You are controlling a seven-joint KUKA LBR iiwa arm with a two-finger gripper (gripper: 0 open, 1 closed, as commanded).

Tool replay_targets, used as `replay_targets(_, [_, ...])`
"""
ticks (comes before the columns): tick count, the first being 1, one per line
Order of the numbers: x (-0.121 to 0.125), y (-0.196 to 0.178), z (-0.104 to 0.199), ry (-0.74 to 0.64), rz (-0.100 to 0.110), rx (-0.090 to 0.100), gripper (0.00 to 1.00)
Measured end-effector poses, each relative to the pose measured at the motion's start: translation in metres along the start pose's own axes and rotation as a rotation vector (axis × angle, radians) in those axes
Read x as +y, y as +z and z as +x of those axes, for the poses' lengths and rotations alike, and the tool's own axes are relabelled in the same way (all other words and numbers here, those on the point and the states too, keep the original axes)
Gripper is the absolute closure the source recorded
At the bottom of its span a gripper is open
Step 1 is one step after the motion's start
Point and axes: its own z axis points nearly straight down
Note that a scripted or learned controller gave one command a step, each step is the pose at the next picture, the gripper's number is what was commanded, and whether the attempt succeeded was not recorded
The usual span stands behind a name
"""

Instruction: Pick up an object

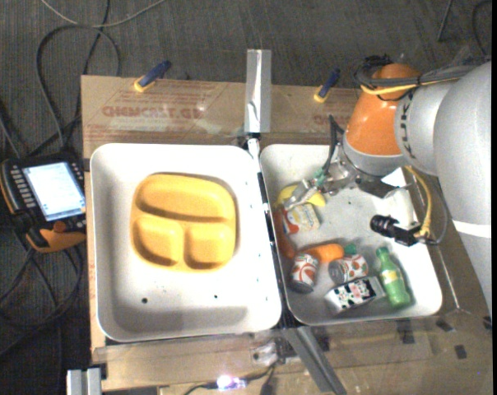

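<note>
I see the gripper (321, 179) low in the right bin (429, 299), at the yellow object (296, 194); I cannot tell its state. A yellow tray (185, 220) occupies the left bin (109, 303).

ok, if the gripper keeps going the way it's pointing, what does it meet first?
Most likely the yellow item in the right bin: the gripper points down-left and its tip is just above that piece. How high it hangs over it is hard to judge from this slanted overhead view.
</note>
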Motion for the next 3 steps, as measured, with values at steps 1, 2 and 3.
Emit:
replay_targets(1, [0.028,-0.026,-0.005,0.049,0.022,0.011,0.00])
replay_targets(2, [0.007,0.001,-0.006,-0.100,0.000,0.003,0.00])
replay_targets(3, [0.006,-0.003,-0.004,-0.102,0.004,0.008,1.00])
